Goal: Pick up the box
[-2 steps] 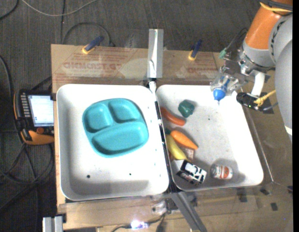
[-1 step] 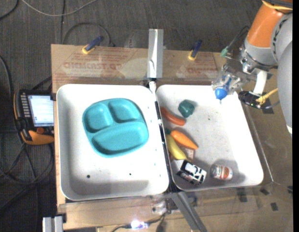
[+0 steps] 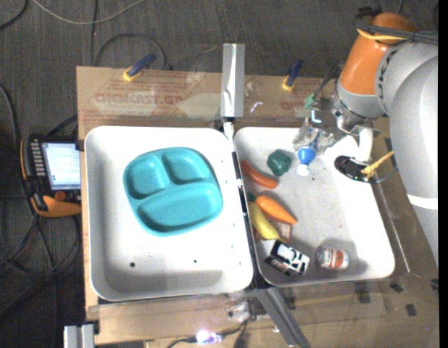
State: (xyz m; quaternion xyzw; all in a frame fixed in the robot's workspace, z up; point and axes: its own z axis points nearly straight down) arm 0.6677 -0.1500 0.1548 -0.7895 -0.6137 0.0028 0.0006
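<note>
1. The arm (image 3: 398, 93) comes in over the bench's right edge, grey with an orange band, bent down toward the far end of the right bin.
2. The left bin (image 3: 101, 194) carries a teal tray (image 3: 173, 188) with three compartments, lying slightly askew near the bin's middle.
3. The right bin (image 3: 354, 216) sits just beside it, the two rims touching along the centre line.
4. The gripper (image 3: 313, 138) hangs over the right bin's far edge, close to its middle. Whether its fingers are released or clenched I cannot tell from here; nothing is seen between them.
5. A carrot (image 3: 276, 209) lies near the right bin's left side, long axis slanting from far-left to near-right, with a yellow piece (image 3: 263, 225) just beside it, nearer the left wall.
6. A second orange piece (image 3: 259, 175) lies closer to the far-left corner.
7. The box (image 3: 288, 258) rests flat at the right bin's near edge, toward the near-left corner. It is black and white, and its long axis runs roughly along that near edge, tilted a little so the right end points nearer.
8. A can (image 3: 331, 257) lies on its side just right of the box, apart from it.
9. A dark green block (image 3: 279, 162) sits near the far edge, left of the gripper.
10. A small blue-and-white thing (image 3: 305, 158) sits right under the gripper.
</note>
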